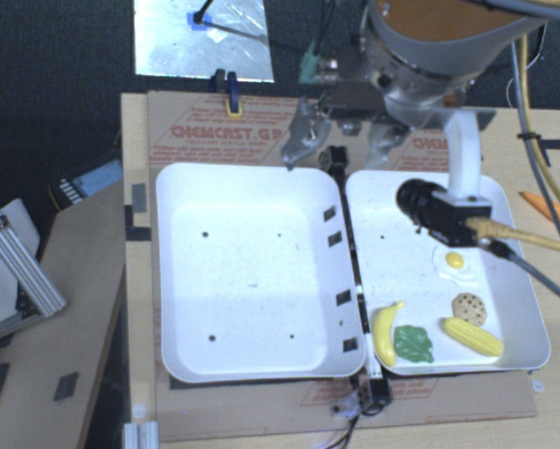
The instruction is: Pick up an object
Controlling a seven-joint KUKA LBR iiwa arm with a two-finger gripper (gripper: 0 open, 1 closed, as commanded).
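White bins on red-lettered tan board — yellow banana, green leaf, yellow corn, speckled brown cookie, white-and-yellow egg.

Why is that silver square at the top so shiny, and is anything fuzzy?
In the camera view, the silver sheet throws back glare in bright patches; the arm's orange band, nearest the lens, looks soft, while the banana and cookie stay fairly sharp.

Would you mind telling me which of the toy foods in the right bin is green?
The leafy green piece, lying by the bin's near edge beside the banana. The banana, corn and egg show yellow; the cookie is brown.
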